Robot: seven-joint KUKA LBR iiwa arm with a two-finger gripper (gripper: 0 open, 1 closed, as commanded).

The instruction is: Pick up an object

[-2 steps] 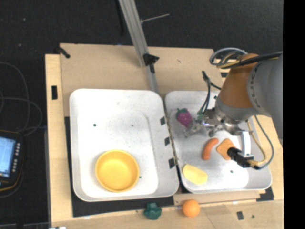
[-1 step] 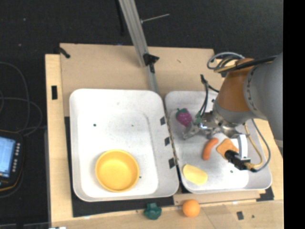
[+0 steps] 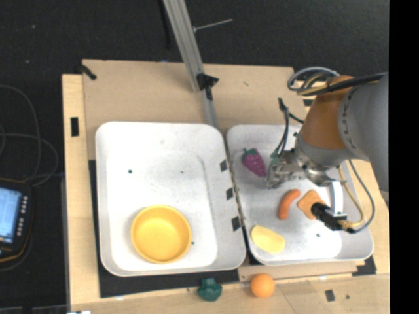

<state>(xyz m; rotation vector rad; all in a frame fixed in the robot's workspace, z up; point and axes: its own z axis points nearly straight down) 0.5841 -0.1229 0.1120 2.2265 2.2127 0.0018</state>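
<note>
**Closing in on the purple fruit**

My claw (image 3: 273, 175) hangs in the right bin (image 3: 353, 247), just right of the purple fruit (image 3: 255, 162); clenched or released, I cannot tell. I judge this the approach step. Next I must centre over the fruit and descend.

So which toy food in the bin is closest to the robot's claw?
The purple one with a green top. It lies just left of the gripper; the orange pieces and yellow piece lie farther down.
</note>
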